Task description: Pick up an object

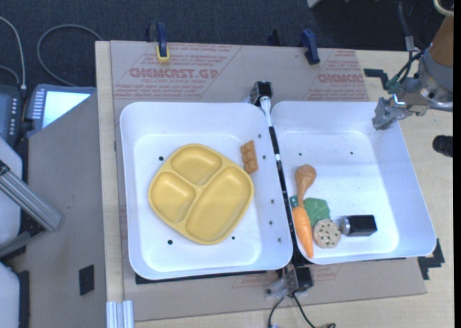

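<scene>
Carrot point(303, 231) and cookie point(326, 233) lie unpicked in the right bin point(360, 146).
Gripper point(385, 114) hovers at its far rim; finger state unclear.

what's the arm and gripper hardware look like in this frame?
Little of the arm is visible at the right edge: a grey metal wrist section with an orange-tan part above it. Dark cables run alongside. The gripper is small, grey and metallic.

Grey metal hand point(385, 112) under a tan wrist, thin cables trailing.
</scene>
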You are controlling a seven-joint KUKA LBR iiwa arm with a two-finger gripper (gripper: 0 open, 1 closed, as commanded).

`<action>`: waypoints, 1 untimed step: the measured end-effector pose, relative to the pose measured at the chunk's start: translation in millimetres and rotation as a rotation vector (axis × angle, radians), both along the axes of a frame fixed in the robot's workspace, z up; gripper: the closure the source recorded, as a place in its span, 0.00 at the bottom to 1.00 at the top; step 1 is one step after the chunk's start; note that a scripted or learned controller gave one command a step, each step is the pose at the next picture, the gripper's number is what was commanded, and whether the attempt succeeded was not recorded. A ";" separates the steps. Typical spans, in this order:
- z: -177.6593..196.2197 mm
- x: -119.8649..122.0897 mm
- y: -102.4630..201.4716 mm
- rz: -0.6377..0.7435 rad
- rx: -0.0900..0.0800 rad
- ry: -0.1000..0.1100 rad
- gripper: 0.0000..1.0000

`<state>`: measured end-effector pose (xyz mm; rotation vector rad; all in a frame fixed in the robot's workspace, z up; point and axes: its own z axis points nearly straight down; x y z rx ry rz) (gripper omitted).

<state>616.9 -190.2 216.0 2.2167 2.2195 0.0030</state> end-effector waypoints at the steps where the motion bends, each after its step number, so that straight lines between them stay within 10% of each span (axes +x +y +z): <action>1: 3.2 8.6 44.4 0.002 0.001 0.002 1.00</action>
